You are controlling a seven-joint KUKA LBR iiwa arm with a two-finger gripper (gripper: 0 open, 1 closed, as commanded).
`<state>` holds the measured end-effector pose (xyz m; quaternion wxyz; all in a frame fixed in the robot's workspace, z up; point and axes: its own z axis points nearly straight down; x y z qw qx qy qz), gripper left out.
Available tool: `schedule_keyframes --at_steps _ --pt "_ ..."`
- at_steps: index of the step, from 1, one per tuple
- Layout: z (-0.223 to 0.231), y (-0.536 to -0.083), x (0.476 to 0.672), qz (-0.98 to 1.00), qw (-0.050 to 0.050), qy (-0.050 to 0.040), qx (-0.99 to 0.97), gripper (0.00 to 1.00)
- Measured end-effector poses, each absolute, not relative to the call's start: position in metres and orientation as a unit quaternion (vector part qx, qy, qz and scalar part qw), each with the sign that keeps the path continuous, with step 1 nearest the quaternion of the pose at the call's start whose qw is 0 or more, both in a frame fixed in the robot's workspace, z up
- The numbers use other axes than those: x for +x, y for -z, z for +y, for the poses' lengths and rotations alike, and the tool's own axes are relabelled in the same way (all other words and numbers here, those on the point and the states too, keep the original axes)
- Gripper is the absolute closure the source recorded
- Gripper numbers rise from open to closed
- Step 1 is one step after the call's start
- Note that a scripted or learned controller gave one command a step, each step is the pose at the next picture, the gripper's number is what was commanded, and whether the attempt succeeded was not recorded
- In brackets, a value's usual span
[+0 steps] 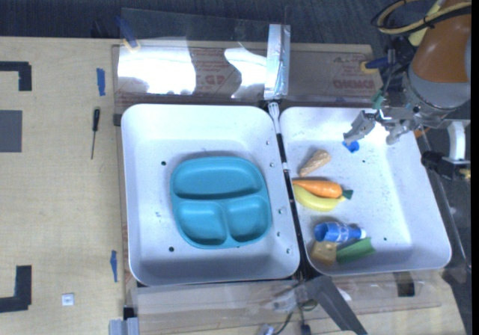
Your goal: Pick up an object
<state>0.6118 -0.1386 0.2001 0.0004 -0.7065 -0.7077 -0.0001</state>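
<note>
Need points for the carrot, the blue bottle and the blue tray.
carrot [323, 188], camera view, middle of its orange body, right bin.
blue bottle [338, 233], camera view, middle of its side, right bin.
blue tray [219, 200], camera view, ridge between its compartments, left bin.

A blue divided tray [219, 200] lies in the left white bin [142, 139], near the middle of the frame. On the wooden bench [52, 199] at the left edge are black corner marks [20, 75] and strips of blue tape [100, 81]. A clear plastic sheet [194, 64] stands behind the bins.
</note>
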Motion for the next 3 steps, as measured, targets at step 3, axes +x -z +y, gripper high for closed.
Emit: schedule_keyframes --at_steps 3 --pt "-0.162 -0.120 0.662 -0.660 0.001 -0.0008 -0.752 0.00"
